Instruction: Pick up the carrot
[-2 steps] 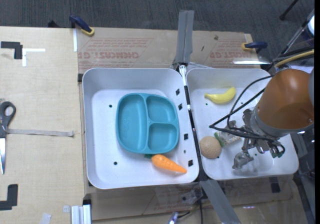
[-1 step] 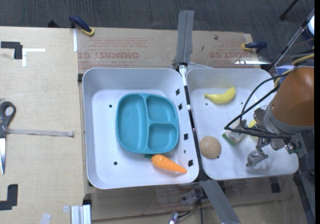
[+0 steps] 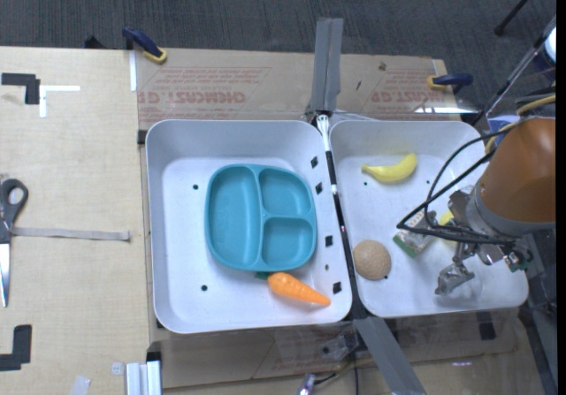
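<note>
Carrot [image 3: 299, 290] lies flat, long axis left-right, tip pointing right.

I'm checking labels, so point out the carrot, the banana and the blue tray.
carrot [image 3: 299, 290], camera view, middle of its body.
banana [image 3: 390, 170], camera view, middle of its curve.
blue tray [image 3: 232, 218], camera view, large left compartment.

Orange carrot [image 3: 299, 290] — lying flat near the left bin's [image 3: 177, 314] front edge.

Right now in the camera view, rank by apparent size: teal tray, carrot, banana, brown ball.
1. teal tray, by far the largest.
2. carrot and banana: look about the same length, too close to rank.
3. brown ball, smallest in extent, though rounder and thicker than either.
</note>
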Robot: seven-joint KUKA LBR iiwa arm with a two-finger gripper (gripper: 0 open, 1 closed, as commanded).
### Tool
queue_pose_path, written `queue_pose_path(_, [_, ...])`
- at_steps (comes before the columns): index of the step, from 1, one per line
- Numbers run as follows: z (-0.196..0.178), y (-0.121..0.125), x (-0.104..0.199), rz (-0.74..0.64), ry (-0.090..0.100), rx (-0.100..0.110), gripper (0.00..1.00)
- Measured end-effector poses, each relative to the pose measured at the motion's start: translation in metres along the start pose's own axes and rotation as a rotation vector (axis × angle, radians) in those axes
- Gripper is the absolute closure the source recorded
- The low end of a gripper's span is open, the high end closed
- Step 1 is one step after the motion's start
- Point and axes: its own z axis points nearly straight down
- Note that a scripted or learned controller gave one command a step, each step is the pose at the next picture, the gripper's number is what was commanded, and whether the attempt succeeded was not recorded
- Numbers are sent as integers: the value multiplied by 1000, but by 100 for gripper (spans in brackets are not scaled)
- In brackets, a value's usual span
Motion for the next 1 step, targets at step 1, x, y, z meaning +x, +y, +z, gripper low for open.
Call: queue_pose_path(1, [0, 0, 0, 0, 0, 0, 0])
